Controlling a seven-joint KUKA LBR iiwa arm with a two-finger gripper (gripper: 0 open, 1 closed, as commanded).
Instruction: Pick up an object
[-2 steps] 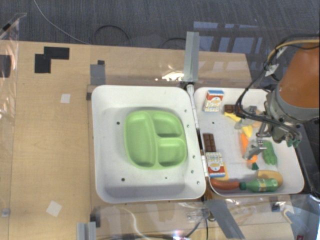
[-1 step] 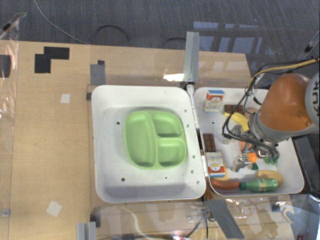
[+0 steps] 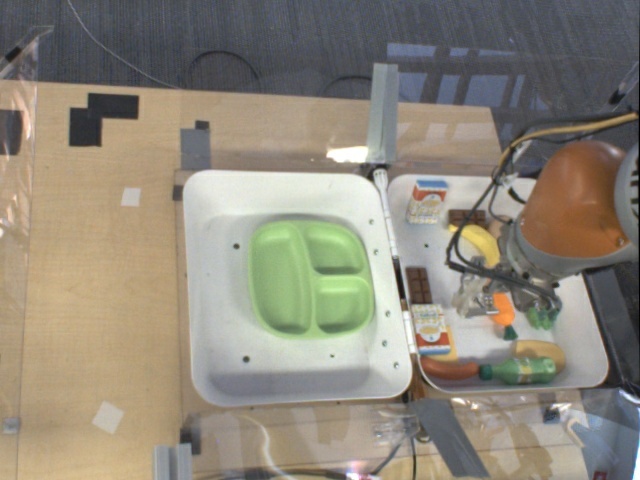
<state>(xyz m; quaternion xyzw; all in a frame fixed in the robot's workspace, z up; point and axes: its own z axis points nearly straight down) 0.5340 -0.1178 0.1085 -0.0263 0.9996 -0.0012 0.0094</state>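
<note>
The arm hangs over the right bin (image 3: 598,363), its gripper (image 3: 484,296) low among the toy food at centre right of the frame. I cannot tell its state. An orange piece (image 3: 503,311) lies just right of it, and a banana (image 3: 477,240) just above, its long axis slanting.

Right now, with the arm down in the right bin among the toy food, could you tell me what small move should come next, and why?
Probably a short descent onto the small orange piece. The gripper hangs low in the right white bin, right beside that piece, with the yellow banana and green bottle farther off. Nothing visibly sits between its fingers, so a grasp seems not yet made.
</note>
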